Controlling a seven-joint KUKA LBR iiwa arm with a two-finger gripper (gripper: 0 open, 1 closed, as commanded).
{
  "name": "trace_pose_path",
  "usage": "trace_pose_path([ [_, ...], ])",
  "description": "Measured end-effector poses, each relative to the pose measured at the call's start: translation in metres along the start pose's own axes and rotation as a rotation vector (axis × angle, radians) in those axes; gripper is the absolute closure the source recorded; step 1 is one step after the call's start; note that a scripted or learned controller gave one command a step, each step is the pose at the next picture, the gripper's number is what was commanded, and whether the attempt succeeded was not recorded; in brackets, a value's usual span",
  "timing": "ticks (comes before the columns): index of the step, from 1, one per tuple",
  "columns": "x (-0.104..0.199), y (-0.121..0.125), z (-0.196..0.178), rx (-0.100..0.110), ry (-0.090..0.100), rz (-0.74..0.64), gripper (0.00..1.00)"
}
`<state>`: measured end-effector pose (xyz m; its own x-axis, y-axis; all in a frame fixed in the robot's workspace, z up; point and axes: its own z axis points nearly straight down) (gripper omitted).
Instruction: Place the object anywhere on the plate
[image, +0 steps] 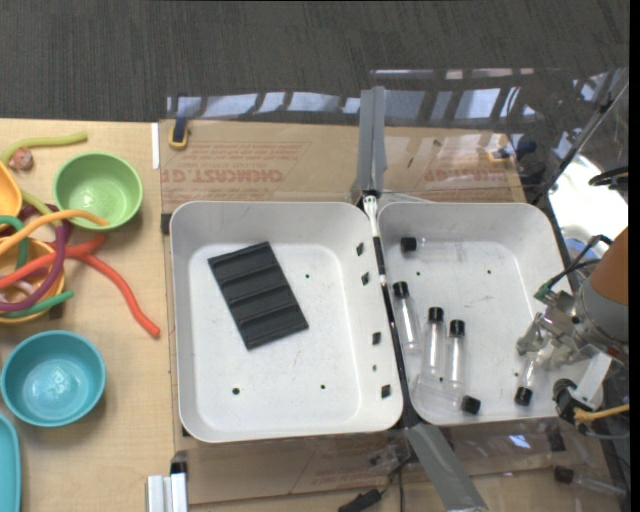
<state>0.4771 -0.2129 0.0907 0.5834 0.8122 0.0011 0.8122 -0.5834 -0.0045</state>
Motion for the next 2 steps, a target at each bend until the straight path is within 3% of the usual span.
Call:
trace_pose_path([
  [1,0.001,0.0,0.0,0.0,0.001,0.118,1.0],
  [2,-0.004,0.001,-0.025,-0.001,-0.003,0.228,1.0],
])
